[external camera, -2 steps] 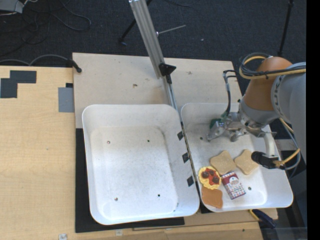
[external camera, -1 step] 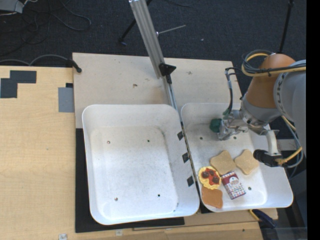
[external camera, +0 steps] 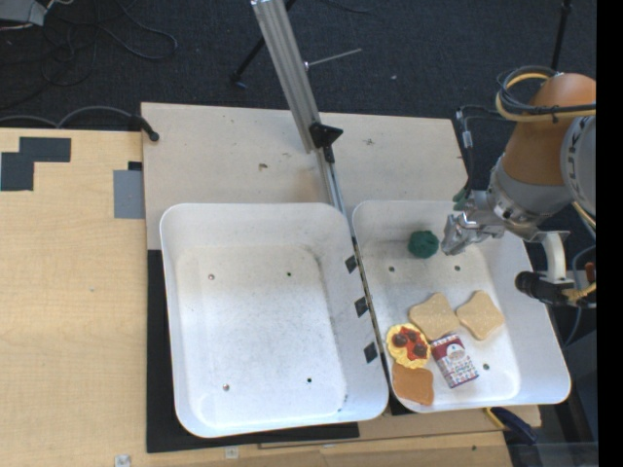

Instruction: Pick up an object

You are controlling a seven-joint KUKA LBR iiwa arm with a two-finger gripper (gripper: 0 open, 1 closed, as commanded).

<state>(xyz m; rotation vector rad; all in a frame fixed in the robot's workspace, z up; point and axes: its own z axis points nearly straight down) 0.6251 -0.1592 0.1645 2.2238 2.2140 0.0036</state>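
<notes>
Arm [external camera: 545,144] cut off at the right edge, gripper [external camera: 459,232] fingers too small and blurred to tell apart, label on the small red carton [external camera: 455,360] unreadable, orange piece [external camera: 413,386] partly tucked under the round toy (pizza-like) [external camera: 408,344].

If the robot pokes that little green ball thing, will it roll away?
Probably yes. The green ball looks rounded, so a nudge from the gripper beside it would likely send it rolling across the smooth white bin. It looks small, so probably light. The bin's raised rim should stop it.
</notes>
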